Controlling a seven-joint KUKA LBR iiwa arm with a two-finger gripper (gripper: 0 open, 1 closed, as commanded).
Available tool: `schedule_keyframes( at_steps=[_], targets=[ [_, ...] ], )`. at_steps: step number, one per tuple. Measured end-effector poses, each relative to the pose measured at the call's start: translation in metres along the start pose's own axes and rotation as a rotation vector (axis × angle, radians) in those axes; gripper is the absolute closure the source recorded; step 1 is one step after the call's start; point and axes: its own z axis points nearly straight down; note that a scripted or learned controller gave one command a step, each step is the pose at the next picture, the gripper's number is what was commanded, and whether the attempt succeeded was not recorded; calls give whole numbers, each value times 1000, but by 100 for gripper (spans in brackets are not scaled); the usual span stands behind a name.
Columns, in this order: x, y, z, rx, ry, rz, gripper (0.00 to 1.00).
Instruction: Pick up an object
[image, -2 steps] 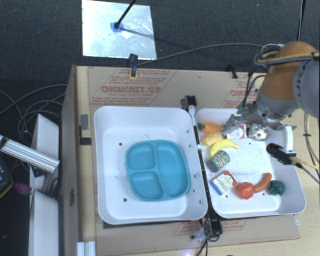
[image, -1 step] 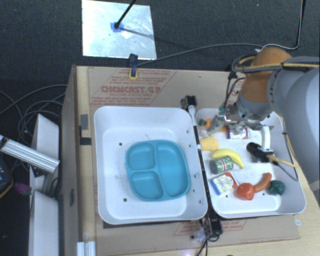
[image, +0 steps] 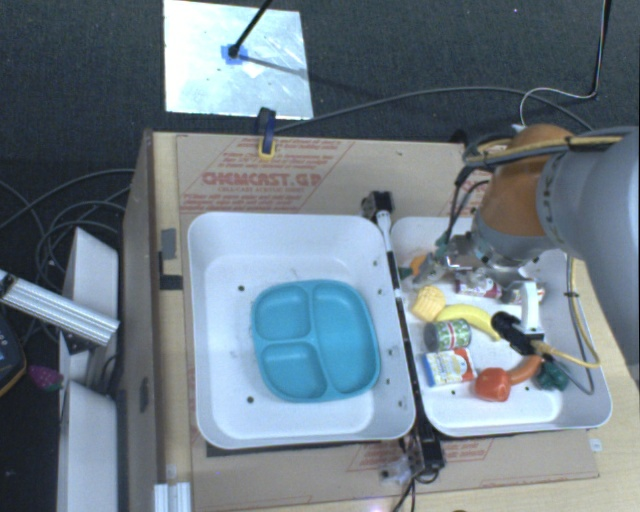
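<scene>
Arm low over right bin, above the toys: corn, banana, can. Gripper grip state: cannot tell.

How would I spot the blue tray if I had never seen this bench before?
Find the two white bins side by side; take the left bin, away from the arm. The blue tray lies flat in its middle, split into three compartments. It is the lone thing there, while the right bin holds a jumble of small toy foods.
</scene>
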Motion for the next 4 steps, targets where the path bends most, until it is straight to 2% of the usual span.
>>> schedule_keyframes(
  at_steps=[1, 2, 3, 4],
  targets=[
    [-1, -67, 5, 18, 5, 2, 0],
    [5, -115, 5, 18, 5, 2, 0],
    [-36, -34, -23, 14, 3, 0, 0],
    [-35, -82, -60, 17, 5, 2, 0]
  ],
)
